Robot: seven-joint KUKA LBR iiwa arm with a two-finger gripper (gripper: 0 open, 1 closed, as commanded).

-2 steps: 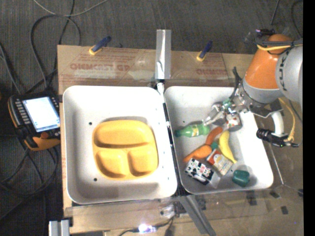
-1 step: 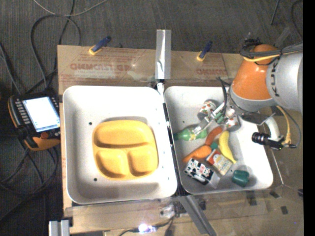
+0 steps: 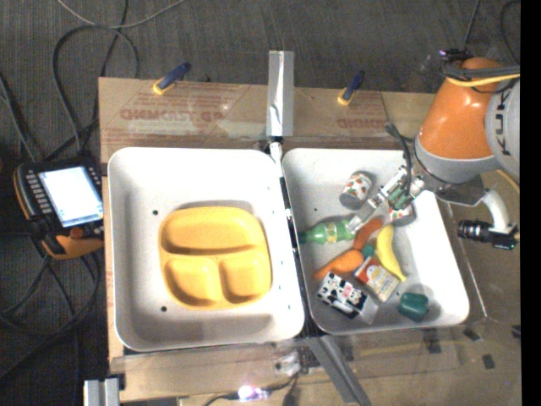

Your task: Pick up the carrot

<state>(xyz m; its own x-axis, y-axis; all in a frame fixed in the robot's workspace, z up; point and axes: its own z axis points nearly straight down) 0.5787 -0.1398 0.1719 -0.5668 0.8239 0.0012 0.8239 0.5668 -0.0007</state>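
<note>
The carrot [image 3: 342, 261] is an orange tapered piece lying at a slant in the middle of the right bin [image 3: 446, 271], thick end to the lower left. Its thin upper end runs up toward my gripper [image 3: 382, 210], which reaches in from the right and hangs low over the bin, just above and right of that end. A green bottle [image 3: 325, 233] lies right beside the carrot on its upper left, and a yellow banana [image 3: 387, 252] lies against it on the right. The gripper's body hides part of the carrot's tip.
A small printed can [image 3: 357, 188] stands at the back of the right bin. In front lie a red and white packet [image 3: 378, 277], a black and white box [image 3: 342, 294] and a teal cup [image 3: 413, 304]. The left bin [image 3: 127, 227] holds a yellow divided tray [image 3: 215, 255].
</note>
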